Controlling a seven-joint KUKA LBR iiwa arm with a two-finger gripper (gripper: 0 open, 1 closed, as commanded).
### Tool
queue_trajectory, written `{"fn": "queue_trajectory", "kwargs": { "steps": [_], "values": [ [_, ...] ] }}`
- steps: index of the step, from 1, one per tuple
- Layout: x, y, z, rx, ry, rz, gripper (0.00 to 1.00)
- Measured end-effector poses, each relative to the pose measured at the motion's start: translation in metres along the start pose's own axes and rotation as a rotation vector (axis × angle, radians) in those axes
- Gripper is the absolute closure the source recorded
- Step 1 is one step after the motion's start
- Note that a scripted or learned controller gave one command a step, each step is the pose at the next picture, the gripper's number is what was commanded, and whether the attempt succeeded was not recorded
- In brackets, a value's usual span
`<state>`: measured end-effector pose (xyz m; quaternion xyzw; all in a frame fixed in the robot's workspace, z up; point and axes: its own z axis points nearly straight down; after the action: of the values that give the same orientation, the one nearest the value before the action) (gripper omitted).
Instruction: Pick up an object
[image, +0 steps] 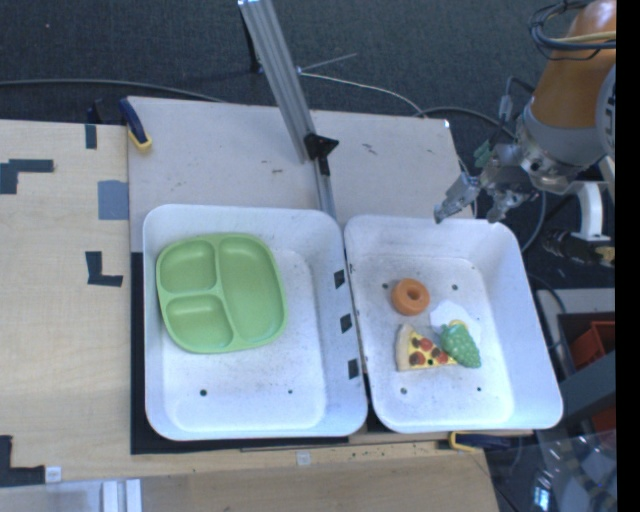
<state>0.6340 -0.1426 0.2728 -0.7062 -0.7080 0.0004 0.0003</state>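
— What does the camera view give you on the arm?

— You'll find the gripper (472, 204) at the far rim of the right bin (520, 300), above its back edge. Its two fingers stand apart with nothing between them.

— And the things you could pick?

— Look inside that right bin: an orange doughnut (410, 296) near the middle, a pizza slice (420, 351) just nearer you, and a green leafy toy (461, 344) touching the slice's right side. All three lie well apart from the gripper.

— The other bin?

— Your left bin (165, 400) bears a green divided plate (219, 292), lying flat.
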Motion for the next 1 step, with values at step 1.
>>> {"fn": "queue_trajectory", "kwargs": {
  "steps": [1],
  "values": [
    [-0.0001, 0.0, 0.0, 0.0, 0.0, 0.0, 0.0]
  ]
}}
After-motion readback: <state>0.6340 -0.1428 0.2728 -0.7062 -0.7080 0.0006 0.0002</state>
